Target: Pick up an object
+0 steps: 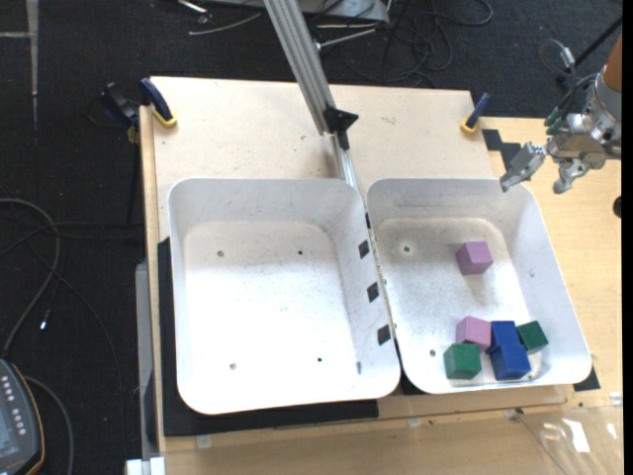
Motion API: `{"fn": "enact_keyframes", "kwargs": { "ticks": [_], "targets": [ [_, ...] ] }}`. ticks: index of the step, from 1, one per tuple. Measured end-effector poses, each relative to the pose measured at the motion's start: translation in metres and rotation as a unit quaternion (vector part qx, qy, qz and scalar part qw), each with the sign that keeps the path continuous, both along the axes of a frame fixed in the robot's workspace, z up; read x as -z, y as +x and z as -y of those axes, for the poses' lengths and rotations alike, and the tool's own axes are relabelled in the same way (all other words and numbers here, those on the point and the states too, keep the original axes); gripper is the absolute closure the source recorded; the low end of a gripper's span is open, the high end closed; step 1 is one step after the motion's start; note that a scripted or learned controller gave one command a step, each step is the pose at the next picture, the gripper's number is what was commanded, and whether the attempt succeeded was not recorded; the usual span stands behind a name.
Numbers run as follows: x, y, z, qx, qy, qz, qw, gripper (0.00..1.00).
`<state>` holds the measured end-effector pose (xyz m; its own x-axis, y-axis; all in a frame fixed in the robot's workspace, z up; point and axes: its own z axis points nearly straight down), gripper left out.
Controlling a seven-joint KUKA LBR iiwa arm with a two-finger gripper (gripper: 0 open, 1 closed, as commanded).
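Observation:
My gripper [542,170] hangs above the right bin's [415,206] far right corner, open, with nothing between its two fingers. In that bin a purple cube [475,256] lies alone near the middle. Clustered at the near right corner are a pink cube [474,331], a green cube [462,361], a blue block [508,352] and a dark green cube [532,335]. All of them sit well below and to the left of the gripper.
The left bin [267,295] stands beside the right one, their rims touching at the middle. A slanted metal rail [302,52] crosses the bench's far side. Clamps [158,104] grip the board's [257,127] far corners.

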<state>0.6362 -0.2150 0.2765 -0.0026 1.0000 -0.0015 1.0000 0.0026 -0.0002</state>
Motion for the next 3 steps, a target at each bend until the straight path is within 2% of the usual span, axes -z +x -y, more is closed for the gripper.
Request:
{"fn": "enact_keyframes", "kwargs": {
  "ticks": [1, 2, 3],
  "targets": [
    [0.186, 0.027, -0.013, -0.001, 0.0012, -0.003, 1.0, 0.0],
    [0.105, 0.04, -0.011, 0.0, -0.001, 0.006, 1.0, 0.0],
    [0.186, 0.009, -0.026, 0.002, 0.0017, -0.004, 1.0, 0.0]
  ]
}}
